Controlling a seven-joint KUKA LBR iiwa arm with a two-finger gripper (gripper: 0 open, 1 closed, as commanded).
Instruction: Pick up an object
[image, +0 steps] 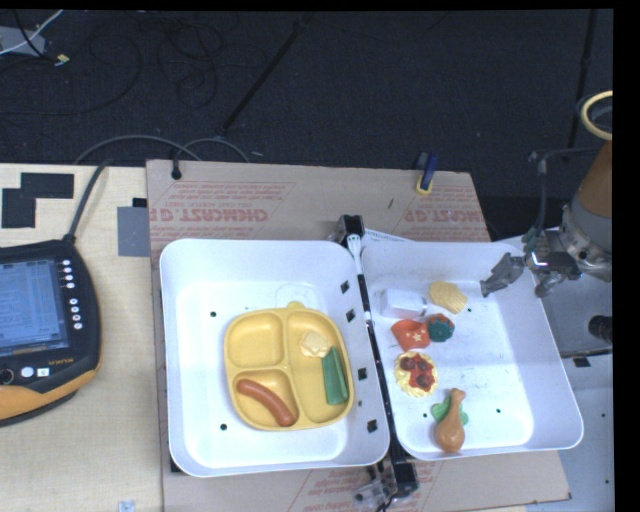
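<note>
- The picking is not yet looking begun: the tool (517, 268) is hanging over the upper right edge of the right bin (545, 400), with nothing showing between its dark prongs.
- Whether those prongs are sitting apart or together I cannot tell at this slant.
- The candidate objects are all lying in the right bin: a pale yellow ridged piece (448, 296) nearest the tool, a red chunk (409, 333) touching a green rounded piece (440, 328), a round pasta-like disc with red topping (416, 372), and a tan drumstick (451, 425) beside a small green leaf (441, 409).
- They are looking like smooth, hard plastic toy food, small and lumpy, so likely slippery to pinch.
- The left bin (190, 400) is carrying a glossy yellow divided tray (252, 342) holding a sausage (265, 399), a green stick (334, 377) and a pale lump (315, 344).
- Descent, closing and lifting are all remaining, by my reading.
</note>
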